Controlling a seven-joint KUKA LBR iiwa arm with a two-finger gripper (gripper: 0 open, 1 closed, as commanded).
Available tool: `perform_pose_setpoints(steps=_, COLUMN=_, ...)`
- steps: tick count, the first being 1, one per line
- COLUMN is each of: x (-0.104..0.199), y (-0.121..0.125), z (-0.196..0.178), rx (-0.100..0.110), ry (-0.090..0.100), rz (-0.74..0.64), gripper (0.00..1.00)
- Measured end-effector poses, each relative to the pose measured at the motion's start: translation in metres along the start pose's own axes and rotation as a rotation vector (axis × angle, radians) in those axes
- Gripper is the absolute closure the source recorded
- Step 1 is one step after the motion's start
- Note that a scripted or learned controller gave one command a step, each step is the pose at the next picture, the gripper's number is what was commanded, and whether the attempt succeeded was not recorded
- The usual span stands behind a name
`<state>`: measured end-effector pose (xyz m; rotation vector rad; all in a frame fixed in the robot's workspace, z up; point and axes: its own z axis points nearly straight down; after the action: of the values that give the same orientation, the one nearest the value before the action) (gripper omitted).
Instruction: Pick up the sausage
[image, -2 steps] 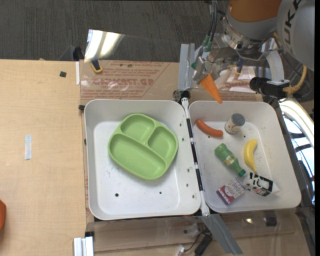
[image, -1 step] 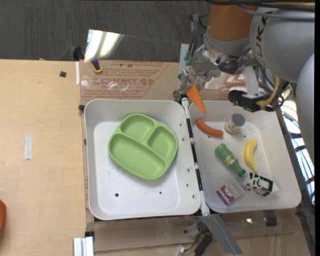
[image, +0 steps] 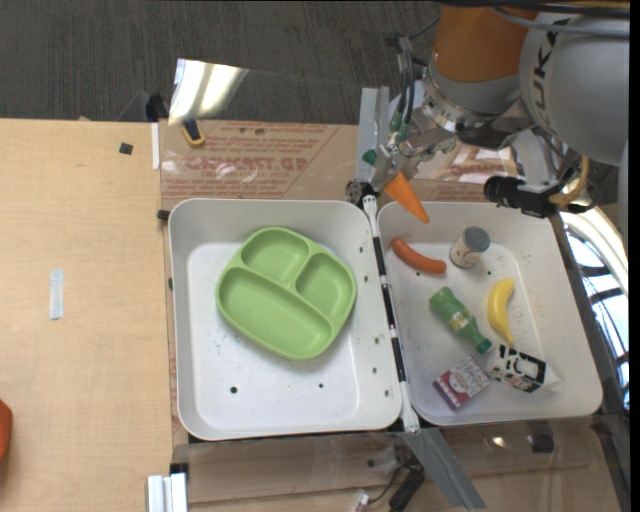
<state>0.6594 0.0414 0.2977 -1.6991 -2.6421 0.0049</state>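
- Camera view, right bin (image: 575, 330): the sausage (image: 418, 257) lies flat on the floor at the upper left, red-orange, running slantwise from upper left to lower right, close to the bin's left wall.
- Gripper (image: 392, 178) sits above the top-left corner of the right bin, over the rim where the two bins meet, apart from the sausage.
- An orange carrot (image: 407, 196) hangs at the gripper's tip, pointed end slanting down and right; it looks pinched between the fingers, so gripper closed on carrot, not on sausage.
- Carrot tip is just above the sausage in the picture, not touching it.
- Arm comes in from upper right, orange band (image: 480, 40) at the top edge, grey body to the right of it.
- Other right-bin items: small round grey-topped container (image: 470, 246) right of the sausage; green bottle (image: 458, 317) lying tilted in the middle; banana (image: 500, 308) just right of the bottle, roughly upright in the picture.
- Lower part of right bin: small pink-and-white packet (image: 461, 382) and black-and-white carton (image: 519, 369) side by side, near the front wall.
- Left bin (image: 190, 330): green divided plate (image: 287, 291), three compartments, sitting in the middle, slightly rotated.
- Bench (image: 80, 250) to the left is light wood.
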Motion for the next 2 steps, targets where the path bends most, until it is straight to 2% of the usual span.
perform_pose_setpoints(steps=1, x=0.007, y=0.003, z=0.052, rx=-0.001, ry=0.001, rz=-0.154, gripper=1.0)
perform_pose_setpoints(steps=2, x=-0.01, y=-0.005, z=0.089, rx=-0.001, ry=0.001, rz=-0.328, gripper=1.0)
